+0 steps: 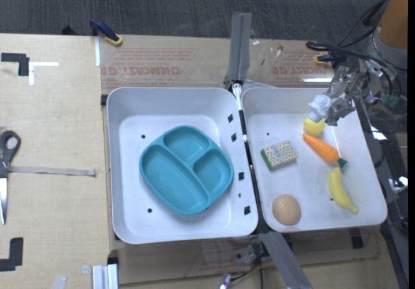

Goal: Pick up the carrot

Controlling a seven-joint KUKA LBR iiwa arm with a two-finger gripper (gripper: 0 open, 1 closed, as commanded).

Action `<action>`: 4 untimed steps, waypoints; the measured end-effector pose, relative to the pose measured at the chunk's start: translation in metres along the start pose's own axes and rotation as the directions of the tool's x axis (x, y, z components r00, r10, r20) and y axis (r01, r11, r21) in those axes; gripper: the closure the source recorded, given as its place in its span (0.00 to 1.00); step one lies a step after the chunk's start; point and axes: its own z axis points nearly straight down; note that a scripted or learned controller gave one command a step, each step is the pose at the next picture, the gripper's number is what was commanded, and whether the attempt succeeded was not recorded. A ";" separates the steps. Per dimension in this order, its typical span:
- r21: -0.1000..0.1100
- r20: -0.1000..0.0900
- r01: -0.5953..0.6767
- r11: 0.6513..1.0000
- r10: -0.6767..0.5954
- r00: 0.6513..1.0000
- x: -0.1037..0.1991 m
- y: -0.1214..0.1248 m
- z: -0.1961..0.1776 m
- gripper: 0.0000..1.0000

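Note:
The carrot (pixel 322 148), orange with a small green top at its lower right end, lies slantwise in the right bin (pixel 259 181) near that bin's right wall. My gripper (pixel 329 113) hangs over the bin's upper right part, just above and to the right of a small yellow fruit (pixel 314 127). It sits a short way up from the carrot's blunt end and is apart from it. Nothing orange shows at the gripper's tip.
Also in the right bin are a banana (pixel 341 192) below the carrot, a speckled sponge (pixel 279 154) to its left and a brown round item (pixel 286 209) at the front. The left bin (pixel 120 171) holds a blue divided plate (pixel 187 169). Scissors (pixel 6 158) lie on the bench at far left.

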 end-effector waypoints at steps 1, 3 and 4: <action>0.000 -0.001 0.000 1.000 0.000 1.000 0.000 0.000 0.000 0.00; 0.000 -0.001 0.000 1.000 0.000 1.000 -0.011 -0.030 0.177 0.00; 0.001 0.006 0.006 1.000 -0.006 1.000 -0.013 -0.029 0.165 1.00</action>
